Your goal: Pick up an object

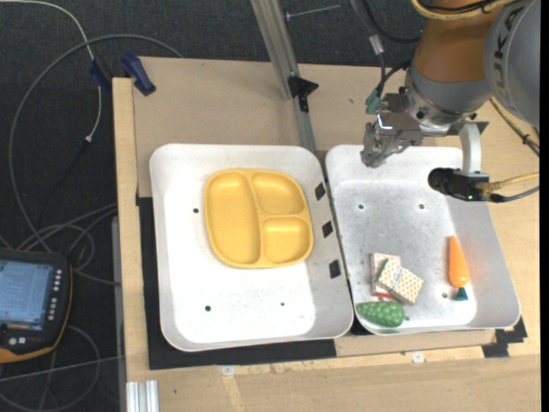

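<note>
Since the gripper (377,151) grasps nothing, its jaw state unclear, pinch the light, stiff orange plastic carrot (458,263) mid-body.

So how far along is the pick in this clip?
Nothing looks picked yet. The two-finger gripper sits over the far edge of the right white bin, with nothing seen between its fingers. The orange toy carrot, small patterned boxes and green knobbly toy lie at the bin's near end. Reaching, grasping and lifting remain.
</note>
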Available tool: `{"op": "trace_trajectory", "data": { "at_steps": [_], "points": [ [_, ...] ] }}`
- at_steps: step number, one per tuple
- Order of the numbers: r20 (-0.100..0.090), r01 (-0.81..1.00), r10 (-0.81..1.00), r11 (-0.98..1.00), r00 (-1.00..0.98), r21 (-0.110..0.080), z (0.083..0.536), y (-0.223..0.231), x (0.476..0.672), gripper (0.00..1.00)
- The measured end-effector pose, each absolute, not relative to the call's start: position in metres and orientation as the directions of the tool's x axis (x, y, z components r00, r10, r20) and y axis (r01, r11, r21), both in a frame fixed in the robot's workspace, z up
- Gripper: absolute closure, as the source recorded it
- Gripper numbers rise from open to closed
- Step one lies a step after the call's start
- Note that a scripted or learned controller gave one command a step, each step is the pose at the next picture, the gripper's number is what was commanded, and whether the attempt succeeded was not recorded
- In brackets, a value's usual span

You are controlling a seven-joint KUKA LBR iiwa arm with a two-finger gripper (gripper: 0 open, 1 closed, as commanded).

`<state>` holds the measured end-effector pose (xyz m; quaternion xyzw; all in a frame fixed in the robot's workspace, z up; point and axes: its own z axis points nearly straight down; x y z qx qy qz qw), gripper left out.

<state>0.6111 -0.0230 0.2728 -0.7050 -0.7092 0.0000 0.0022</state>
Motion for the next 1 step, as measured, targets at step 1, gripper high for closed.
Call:
{"op": "trace_trajectory", "data": {
  "at_steps": [1],
  "points": [
    [0.003,1.000,1.000,0.006,-0.006,-0.006,0.2499,0.0324,0.6093,1.00]
  ]
}}
